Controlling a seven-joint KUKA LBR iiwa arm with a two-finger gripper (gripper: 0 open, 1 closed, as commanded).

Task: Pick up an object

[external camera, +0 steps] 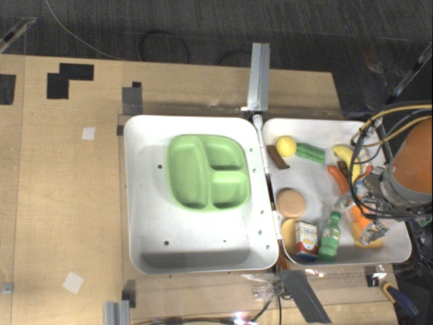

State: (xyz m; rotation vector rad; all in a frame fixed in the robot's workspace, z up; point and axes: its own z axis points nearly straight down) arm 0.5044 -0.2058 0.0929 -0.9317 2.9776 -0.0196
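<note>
Pale wooden worktop (pixel 61 202), bearing black patches at its 10 o'clock corner, carries two shallow white bins that meet along a central rim. The left bin (pixel 145 242) holds one green sectioned tray (pixel 206 171) near its centre, with bare white floor open on every side, widest toward 6 o'clock. Beyond the worktop's far edge lies dark carpet crossed by a thin cable.

The right bin (pixel 308 175) is crowded. At its 11 o'clock sit a yellow ball (pixel 286 146) and, touching it, a green cylinder (pixel 310 153). A tan disc (pixel 291 202) lies near the dividing rim. At 6 o'clock a small carton (pixel 306 237) stands beside a green bottle (pixel 330 237). Toward 1 o'clock lie a yellow banana-like piece (pixel 343 156) and an orange carrot-like piece (pixel 337 177). Open floor remains only around the bin's centre.

The arm (pixel 413 164) enters at 3 o'clock, trailing cables. Its pincer (pixel 365 222) hangs over the bin's 4 o'clock corner above orange items; whether it is released or clenched cannot be told.
</note>
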